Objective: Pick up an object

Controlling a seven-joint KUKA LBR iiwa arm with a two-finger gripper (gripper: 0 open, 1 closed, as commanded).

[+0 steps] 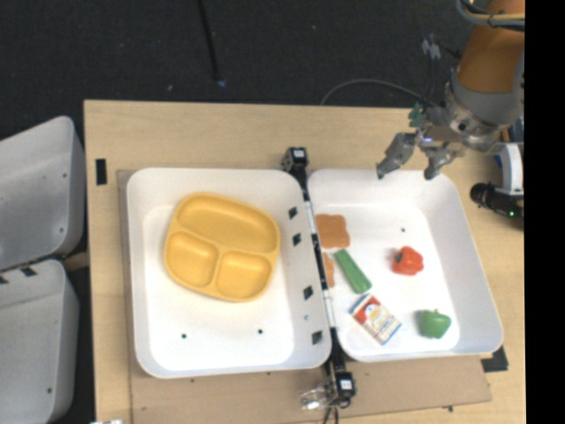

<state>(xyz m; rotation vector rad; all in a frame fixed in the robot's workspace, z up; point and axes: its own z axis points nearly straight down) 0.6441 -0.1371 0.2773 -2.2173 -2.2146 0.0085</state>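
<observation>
The tool (pixel 411 160) hangs open and empty above the right bin's (pixel 459 203) far rim. Inside that bin lie a red pepper (pixel 407 261), green pepper (pixel 433 323) and small carton (pixel 375 318).

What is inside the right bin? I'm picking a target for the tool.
The right bin holds a toast slice, green stick, red pepper, green pepper and small carton. Whatever lies under them is covered.

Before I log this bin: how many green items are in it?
2: a green stick near the right bin's middle, a green pepper at its front right corner.
</observation>
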